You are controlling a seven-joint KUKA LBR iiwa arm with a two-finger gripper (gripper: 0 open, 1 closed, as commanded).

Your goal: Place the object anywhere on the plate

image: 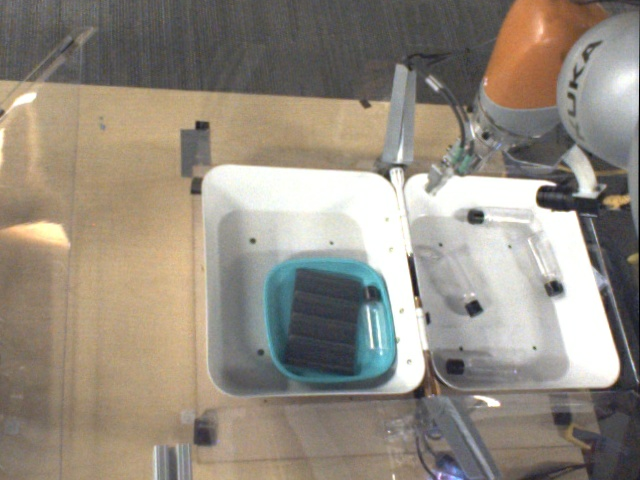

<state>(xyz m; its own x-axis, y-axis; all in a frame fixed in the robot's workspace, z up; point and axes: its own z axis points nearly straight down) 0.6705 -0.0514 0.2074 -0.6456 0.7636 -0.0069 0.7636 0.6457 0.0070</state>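
With the gripper (441,175) over the right bin's (590,368) top-left rim, jaw state impossible to tell, one clear tube (375,323) already on the teal plate (280,353) beside the black ridged block (322,320) could roll off

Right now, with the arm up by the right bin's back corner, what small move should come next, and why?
Probably lower the gripper toward the nearest clear tube in the right bin. Several tubes lie there, while the teal plate in the left bin already carries a dark ridged block and one tube.
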